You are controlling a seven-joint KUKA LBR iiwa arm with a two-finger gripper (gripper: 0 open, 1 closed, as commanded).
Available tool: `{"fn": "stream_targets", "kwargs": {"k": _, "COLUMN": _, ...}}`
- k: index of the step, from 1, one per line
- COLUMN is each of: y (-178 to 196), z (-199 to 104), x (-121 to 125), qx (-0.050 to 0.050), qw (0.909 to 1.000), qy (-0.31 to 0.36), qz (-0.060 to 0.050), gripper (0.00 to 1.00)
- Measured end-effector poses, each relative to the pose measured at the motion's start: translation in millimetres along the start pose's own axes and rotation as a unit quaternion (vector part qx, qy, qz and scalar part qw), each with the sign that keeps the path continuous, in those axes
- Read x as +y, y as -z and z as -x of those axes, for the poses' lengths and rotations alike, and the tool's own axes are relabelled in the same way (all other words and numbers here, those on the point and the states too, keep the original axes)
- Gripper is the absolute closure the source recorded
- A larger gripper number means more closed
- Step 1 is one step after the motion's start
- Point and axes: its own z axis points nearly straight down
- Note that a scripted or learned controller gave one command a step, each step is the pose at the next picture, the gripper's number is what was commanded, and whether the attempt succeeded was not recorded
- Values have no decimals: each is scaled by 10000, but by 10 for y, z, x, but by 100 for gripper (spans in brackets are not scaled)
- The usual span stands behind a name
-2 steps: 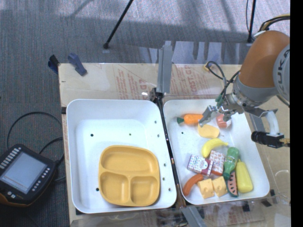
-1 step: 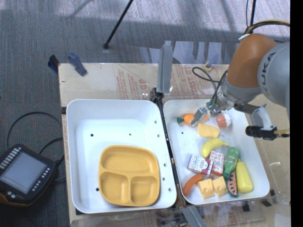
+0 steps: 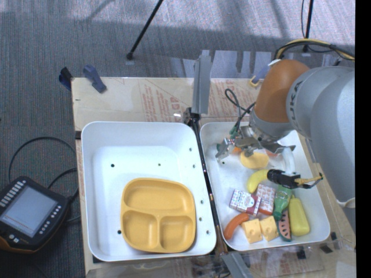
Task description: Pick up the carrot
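Gripper (image 3: 232, 145) is positioned low over the far part of the right bin (image 3: 322, 213), beneath the grey arm (image 3: 324, 114) with its orange band. Whether it is wide, narrow or closed on anything cannot be told; its underside is masked by the wrist and cabling.

Carrot (image 3: 234, 225), orange and elongated, lies at the near left of the right bin, close to the wall it shares with the left bin (image 3: 104, 138). It sits just left of the two cheese blocks (image 3: 260, 229) and just near of a pink-patterned box (image 3: 242, 200). It appears untouched and well apart from the gripper.

Other contents: a yellow rounded item (image 3: 254, 160) directly beside the gripper, a banana (image 3: 256, 181), a green bottle (image 3: 282, 200), a watermelon slice (image 3: 285, 227) and a yellow cob-like piece (image 3: 299, 216). A yellow divided tray (image 3: 157, 215) rests in the left bin.

Assessment: the approach step is in hand; no grasp of the carrot is evident. The next move calls for travel toward the near left of the right bin, alignment across the carrot's narrow axis, and a descent clear of the bin wall and the neighbouring cheese.
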Motion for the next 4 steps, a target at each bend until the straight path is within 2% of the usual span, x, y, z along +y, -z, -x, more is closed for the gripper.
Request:
{"fn": "stream_targets", "kwargs": {"k": 1, "y": 201, "z": 329, "x": -31, "qx": -4, "qw": 9949, "qy": -1008, "qz": 6, "gripper": 0}}
{"fn": "stream_targets", "kwargs": {"k": 2, "y": 251, "z": -55, "x": 5, "qx": -2, "qw": 9948, "qy": -1014, "qz": -4, "gripper": 0}}
{"fn": "stream_targets", "kwargs": {"k": 3, "y": 153, "z": 410, "x": -47, "qx": -2, "qw": 9818, "qy": -1900, "qz": -6, "gripper": 0}}
{"fn": "stream_targets", "kwargs": {"k": 4, "y": 97, "z": 444, "x": -70, "qx": 9, "qw": 9703, "qy": -2419, "qz": -46, "gripper": 0}}
